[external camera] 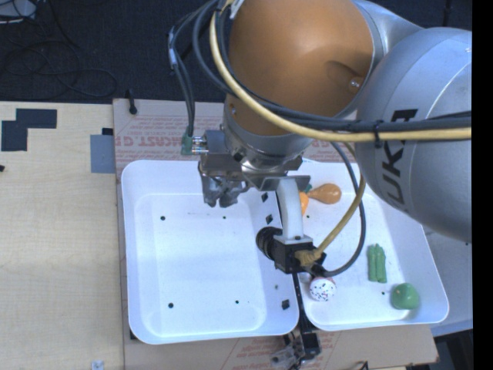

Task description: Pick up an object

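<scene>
My gripper (223, 193) hangs over the far part of the left bin (192, 284), near the divider between the two bins. Nothing shows under or in it. The right bin (427, 245) holds an orange object (325, 193) at its far edge, just right of the wrist. A green elongated piece (376, 263) lies toward the right side, and a green ball (404, 296) sits in the near right corner. A white speckled ball (322, 289) rests near the front, close to the divider. The big orange-banded arm hides much of the far part of the right bin.
Both bins stand on a cardboard sheet (154, 133) with red print. A pale bench surface (54, 230) with dark patches lies to the left. Small dark dots mark the floor of the left bin.
</scene>
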Robot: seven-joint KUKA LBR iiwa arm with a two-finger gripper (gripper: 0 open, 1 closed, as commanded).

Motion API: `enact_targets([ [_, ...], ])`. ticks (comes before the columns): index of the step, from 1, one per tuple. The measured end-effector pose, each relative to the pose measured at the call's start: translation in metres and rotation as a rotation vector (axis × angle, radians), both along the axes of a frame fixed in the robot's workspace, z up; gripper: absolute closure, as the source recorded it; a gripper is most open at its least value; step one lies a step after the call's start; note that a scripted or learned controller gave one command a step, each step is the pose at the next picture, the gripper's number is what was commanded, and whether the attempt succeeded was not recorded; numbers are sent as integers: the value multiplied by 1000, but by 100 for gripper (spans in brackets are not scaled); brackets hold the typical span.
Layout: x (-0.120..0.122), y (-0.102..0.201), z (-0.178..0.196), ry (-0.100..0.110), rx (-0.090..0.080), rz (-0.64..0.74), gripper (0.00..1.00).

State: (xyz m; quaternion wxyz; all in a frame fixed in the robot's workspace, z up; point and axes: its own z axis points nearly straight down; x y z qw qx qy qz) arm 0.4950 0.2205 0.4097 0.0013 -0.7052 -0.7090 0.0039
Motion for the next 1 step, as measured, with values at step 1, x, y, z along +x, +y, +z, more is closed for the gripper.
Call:
enact_targets([
  [1, 0, 0, 0, 1, 0, 0, 0],
])
